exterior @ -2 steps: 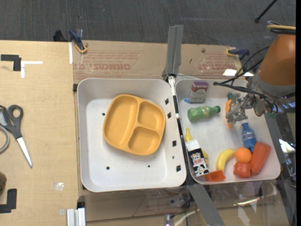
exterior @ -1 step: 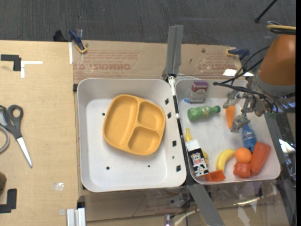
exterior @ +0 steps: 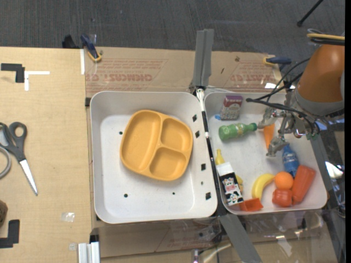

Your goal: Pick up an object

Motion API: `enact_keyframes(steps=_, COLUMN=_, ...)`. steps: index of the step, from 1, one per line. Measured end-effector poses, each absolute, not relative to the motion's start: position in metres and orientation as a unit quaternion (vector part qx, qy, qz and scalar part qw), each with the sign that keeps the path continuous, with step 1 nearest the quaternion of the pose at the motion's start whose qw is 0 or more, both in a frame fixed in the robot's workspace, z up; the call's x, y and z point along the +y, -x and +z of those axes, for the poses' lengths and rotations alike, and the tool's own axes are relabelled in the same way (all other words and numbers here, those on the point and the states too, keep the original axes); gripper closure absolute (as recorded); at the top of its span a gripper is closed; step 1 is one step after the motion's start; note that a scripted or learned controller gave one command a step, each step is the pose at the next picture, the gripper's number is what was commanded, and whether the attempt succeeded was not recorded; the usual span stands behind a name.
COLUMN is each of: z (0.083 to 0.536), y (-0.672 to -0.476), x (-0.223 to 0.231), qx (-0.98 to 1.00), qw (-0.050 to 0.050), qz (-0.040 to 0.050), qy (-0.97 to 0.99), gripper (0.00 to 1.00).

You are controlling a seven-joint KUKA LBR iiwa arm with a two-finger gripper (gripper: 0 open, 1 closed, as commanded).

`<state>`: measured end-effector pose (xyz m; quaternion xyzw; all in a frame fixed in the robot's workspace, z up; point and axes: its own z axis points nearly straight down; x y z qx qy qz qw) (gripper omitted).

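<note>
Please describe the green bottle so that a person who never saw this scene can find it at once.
Look at the right white bin, the one crowded with toy food. In its upper half, just below a small purple carton, the green bottle lies on its side, with its neck pointing right toward the end effector. It is the one green thing in the bin; its neighbours are orange, yellow, blue or red.
</note>
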<state>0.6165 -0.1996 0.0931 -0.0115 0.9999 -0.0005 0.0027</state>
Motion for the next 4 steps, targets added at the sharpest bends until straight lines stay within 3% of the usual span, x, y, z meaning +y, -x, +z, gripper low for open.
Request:
enact_keyframes(steps=1, z=0.104, y=-0.618, x=-0.2, qx=1.0, qw=0.005, qz=-0.002, qy=0.012, gripper=1.0)
enact_keyframes(steps=2, z=0.104, y=-0.618, x=-0.2, qx=1.0, qw=0.005, qz=-0.0019, qy=0.012, gripper=0.0)
enact_keyframes(steps=3, z=0.114, y=-0.62, x=-0.2, qx=1.0, qw=0.008, qz=-0.0032, qy=0.013, gripper=1.0)
enact_keyframes(steps=4, z=0.114, y=-0.62, x=-0.2, qx=1.0, qw=0.008, qz=-0.0032, qy=0.013, gripper=0.0)
